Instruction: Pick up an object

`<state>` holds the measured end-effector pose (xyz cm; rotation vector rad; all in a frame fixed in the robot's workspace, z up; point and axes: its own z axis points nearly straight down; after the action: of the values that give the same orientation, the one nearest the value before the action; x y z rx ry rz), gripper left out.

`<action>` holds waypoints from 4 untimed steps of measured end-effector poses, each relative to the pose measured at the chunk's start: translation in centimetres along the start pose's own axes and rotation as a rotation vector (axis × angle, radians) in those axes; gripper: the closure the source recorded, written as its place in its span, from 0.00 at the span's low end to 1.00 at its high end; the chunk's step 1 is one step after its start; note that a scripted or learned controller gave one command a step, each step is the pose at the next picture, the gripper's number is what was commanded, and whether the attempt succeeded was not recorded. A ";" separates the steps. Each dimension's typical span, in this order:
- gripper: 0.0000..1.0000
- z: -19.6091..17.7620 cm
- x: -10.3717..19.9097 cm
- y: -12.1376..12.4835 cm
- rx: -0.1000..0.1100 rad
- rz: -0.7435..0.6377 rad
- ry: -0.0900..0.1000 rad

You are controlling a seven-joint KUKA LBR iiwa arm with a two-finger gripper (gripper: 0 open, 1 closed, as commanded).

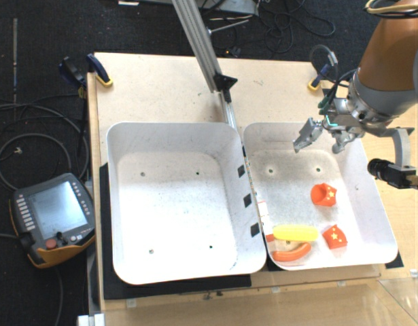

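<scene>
End effector (325,138) above right bin (372,202), fingers spread, holding nothing; orange cup (323,194) lower down, well apart.

The table (161,80) is a pale wooden board standing over a dark floor (39,39) strewn with cables. Two shallow white bins rest on it side by side, their inner rims touching: the left bin (120,182) and the right bin (263,141). A black mat (107,284) shows under the left bin's near and left edges. A clamp with a blue and yellow grip (93,70) bites the table's far left corner, and a second clamp (321,73) sits at the far right corner. A slanted metal rail (198,36) comes down to the table just behind the bins, ending in a black bracket (224,83).
</scene>
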<state>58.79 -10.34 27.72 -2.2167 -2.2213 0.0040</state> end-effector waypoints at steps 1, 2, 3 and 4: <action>0.00 -0.2 0.0 0.1 -0.004 0.001 -0.001; 0.00 5.5 -0.8 0.5 0.002 0.004 -0.001; 0.00 10.2 -0.8 -0.3 0.001 0.004 0.000; 0.00 15.7 0.3 -0.2 0.001 0.001 0.000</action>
<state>58.51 -10.07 12.05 -2.2169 -2.2199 0.0050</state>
